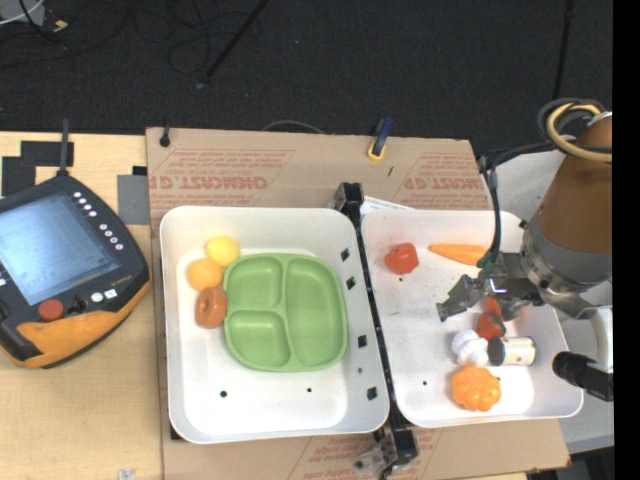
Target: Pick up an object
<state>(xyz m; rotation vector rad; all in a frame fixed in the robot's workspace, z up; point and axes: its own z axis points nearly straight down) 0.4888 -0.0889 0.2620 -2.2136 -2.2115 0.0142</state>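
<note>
Gripper is low in the right bin, toward its right side. Whether its jaws are apart or together cannot be told. Just near of it lie a small red piece, a white object and a white cylinder; nearer still, an orange pumpkin. A carrot and a red tomato lie farther back. The left bin holds a green divided plate, a lemon, an orange and a brown doughnut.
</note>
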